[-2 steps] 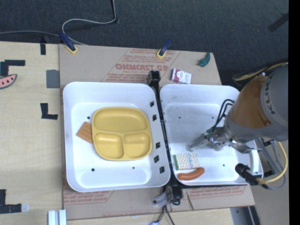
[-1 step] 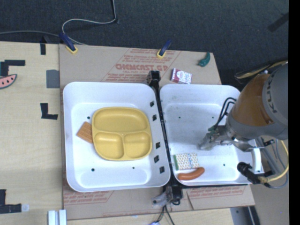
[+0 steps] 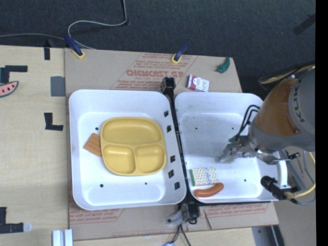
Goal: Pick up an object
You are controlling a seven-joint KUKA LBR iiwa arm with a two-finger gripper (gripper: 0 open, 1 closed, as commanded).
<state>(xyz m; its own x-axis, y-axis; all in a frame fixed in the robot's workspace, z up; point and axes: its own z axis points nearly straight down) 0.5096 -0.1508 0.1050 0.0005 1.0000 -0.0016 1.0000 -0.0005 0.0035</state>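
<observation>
Hovering pincer [image 3: 229, 154] mid right bin [image 3: 215, 104]; hotdog [image 3: 208, 190] at front wall

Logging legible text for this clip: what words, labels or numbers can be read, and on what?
"CHEMCAST GP": red print on the cardboard sheet under the bins, above the left bin.
Smaller red lines below it: too blurred to read.
Small red-and-white packet above the right bin: print unreadable.
Patterned packet in the right bin: no readable text.

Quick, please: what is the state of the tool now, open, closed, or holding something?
Tool: cannot be told; it sits low in the right bin.
</observation>
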